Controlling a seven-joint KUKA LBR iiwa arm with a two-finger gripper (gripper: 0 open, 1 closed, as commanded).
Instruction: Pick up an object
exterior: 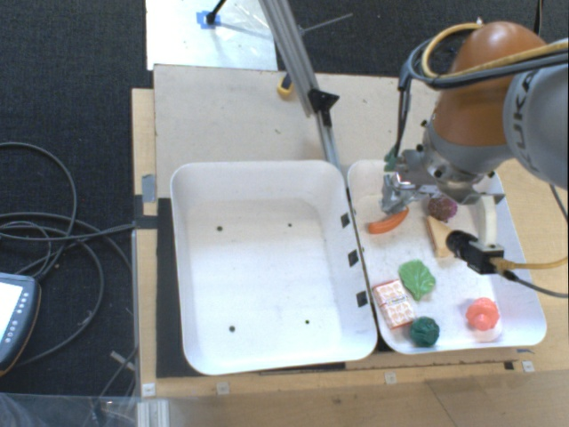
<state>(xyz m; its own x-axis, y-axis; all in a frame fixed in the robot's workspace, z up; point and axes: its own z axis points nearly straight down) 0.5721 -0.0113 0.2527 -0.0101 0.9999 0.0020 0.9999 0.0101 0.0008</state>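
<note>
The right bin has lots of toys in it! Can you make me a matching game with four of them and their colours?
Things:
1. carrot
2. lettuce leaf
3. round toy in the near right corner
4. small box with squares

Colours:
A. light green
B. red and white
C. orange
D. pinkish red

Pairs: 1-C, 2-A, 3-D, 4-B

Slim orange carrot (pixel 388 223), lying flat and slanted, upper left of right bin (pixel 532 327).
</note>
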